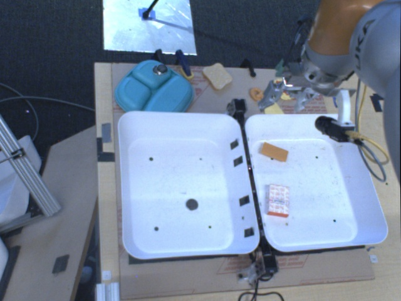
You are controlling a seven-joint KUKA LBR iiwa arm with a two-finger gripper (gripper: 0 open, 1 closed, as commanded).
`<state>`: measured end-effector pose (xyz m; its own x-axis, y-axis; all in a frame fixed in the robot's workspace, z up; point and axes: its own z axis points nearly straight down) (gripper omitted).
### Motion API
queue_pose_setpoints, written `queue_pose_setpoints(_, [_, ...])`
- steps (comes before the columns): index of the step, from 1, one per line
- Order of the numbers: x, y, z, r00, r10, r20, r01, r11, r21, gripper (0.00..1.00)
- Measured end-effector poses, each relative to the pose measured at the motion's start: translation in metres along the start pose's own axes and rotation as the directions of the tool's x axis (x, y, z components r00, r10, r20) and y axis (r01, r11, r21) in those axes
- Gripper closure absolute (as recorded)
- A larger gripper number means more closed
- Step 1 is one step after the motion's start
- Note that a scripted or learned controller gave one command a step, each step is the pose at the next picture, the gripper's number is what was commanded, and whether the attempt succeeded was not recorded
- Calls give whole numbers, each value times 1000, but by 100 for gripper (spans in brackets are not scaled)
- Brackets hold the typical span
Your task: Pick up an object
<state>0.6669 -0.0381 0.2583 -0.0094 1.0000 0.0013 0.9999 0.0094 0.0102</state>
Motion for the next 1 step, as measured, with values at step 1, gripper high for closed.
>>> queue_pose_setpoints(1, [102,-41,16,1000,-4,-4,4,1000,11,0])
